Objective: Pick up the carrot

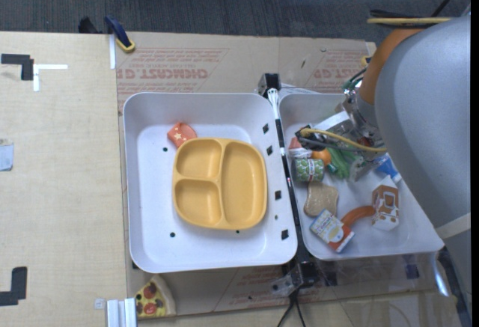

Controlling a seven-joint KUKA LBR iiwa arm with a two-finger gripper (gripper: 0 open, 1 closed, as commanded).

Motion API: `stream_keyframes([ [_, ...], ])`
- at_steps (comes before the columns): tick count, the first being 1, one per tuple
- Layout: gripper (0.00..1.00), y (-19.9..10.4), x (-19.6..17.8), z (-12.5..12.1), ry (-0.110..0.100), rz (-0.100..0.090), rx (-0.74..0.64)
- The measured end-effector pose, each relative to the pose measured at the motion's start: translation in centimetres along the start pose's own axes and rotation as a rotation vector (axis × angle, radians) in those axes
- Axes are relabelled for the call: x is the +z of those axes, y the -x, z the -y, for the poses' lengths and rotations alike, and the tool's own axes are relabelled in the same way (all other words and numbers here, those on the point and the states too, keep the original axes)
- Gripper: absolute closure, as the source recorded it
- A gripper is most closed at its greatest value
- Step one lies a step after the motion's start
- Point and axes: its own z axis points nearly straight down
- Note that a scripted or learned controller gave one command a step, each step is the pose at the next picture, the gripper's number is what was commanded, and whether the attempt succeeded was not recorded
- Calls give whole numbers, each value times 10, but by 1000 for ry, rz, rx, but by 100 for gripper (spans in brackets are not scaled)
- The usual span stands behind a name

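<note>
**Arm deep in the cluttered right bin**

The arm (pixel 426 108) leans over the right bin (pixel 419 243); whether its hand is spread or pinching anything, I cannot tell. The carrot (pixel 320 156) seems to be the small orange bit beside the can (pixel 307 168), wedged among greens and wrappers. In that crowd a grab could easily catch a neighbour instead, or just nudge the carrot under the pile
</note>
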Motion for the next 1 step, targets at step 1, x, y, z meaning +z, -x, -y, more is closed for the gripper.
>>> stream_keyframes([
  [1,100,0,-9,0,0,4,-6],
])
